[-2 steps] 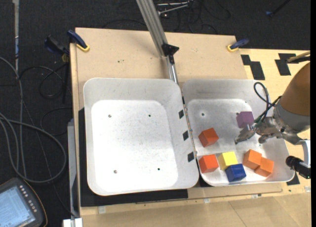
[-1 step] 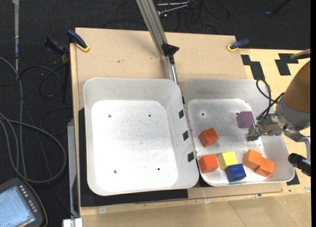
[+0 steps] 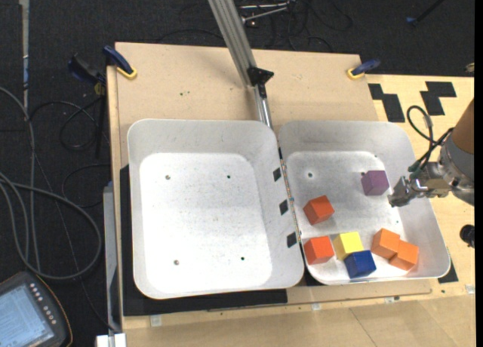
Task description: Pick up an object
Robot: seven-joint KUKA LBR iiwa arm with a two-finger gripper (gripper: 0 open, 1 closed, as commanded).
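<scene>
- Dark carpeted floor strewn with black cables around a pale wooden table (image 3: pixel 196 74), flat and matte, clamped at the far corners.
- Two shallow white bins on it, smooth plastic with rounded corners and speckled floors: left bin (image 3: pixel 151 187) well off to the claw's left, right bin (image 3: pixel 332 149) under the claw.
- Claw (image 3: pixel 398 194) at the right bin's right rim, dark metal, poised over the bin floor; how wide it stands cannot be told, and nothing seen held.
- Purple block (image 3: pixel 374 182), small and matte, just left of the claw, apart from it.
- Orange cube (image 3: pixel 318 209) farther left, tilted, sharp-edged.
- Nearer the front rim, below the claw: second orange cube (image 3: pixel 320 249), yellow cube (image 3: pixel 349 244) and blue cube (image 3: pixel 361 263) clustered, yellow and blue touching.
- Pair of orange blocks (image 3: pixel 395 248) almost straight below the claw, pressed together at the front right corner.
</scene>
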